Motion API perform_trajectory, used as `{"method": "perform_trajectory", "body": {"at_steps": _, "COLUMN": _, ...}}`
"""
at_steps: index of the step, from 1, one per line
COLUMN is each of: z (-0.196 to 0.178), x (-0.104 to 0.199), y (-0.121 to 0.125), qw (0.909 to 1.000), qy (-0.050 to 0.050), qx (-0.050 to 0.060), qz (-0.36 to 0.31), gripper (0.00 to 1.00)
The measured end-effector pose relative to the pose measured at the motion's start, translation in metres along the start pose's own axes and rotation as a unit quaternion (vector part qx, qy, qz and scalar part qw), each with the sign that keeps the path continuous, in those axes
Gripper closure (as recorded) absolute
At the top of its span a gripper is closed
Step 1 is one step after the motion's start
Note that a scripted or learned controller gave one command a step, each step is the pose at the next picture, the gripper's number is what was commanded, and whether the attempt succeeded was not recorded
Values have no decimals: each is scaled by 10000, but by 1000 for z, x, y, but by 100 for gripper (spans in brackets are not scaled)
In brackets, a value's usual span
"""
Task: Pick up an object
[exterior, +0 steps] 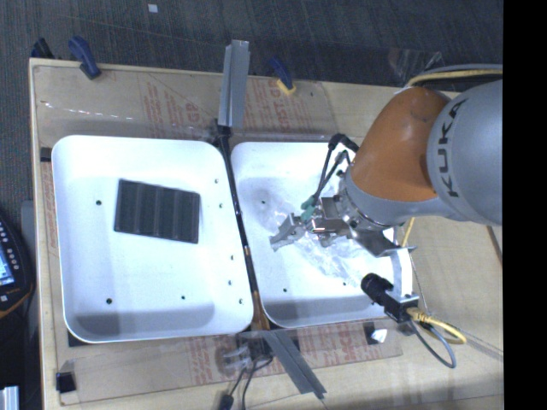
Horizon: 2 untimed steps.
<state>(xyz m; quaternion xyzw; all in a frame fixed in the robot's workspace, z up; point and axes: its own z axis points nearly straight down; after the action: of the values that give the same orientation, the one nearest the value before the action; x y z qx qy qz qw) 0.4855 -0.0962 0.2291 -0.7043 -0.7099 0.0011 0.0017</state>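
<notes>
while the gripper point(295, 229) hangs low in the right bin point(256, 173) over clear crinkled plastic point(329, 254), claw state unreadable, a dark ribbed pad point(157, 211) lies well apart in the left bin point(85, 161).

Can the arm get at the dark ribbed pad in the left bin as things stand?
Probably yes. The pad lies flat and alone in the left bin, with nothing over it. The claw is over the right bin and would have to cross the divider.
</notes>
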Motion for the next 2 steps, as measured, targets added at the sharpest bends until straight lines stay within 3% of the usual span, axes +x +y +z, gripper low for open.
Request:
{"method": "perform_trajectory", "body": {"at_steps": 1, "z": -82, "x": -72, "y": 30, "qw": 9948, "qy": -9, "qx": -20, "qz": 1013, "gripper": 0}}
{"method": "perform_trajectory", "body": {"at_steps": 2, "z": -74, "x": -109, "y": 43, "qw": 9951, "qy": -15, "qx": -13, "qz": 989, "gripper": 0}}
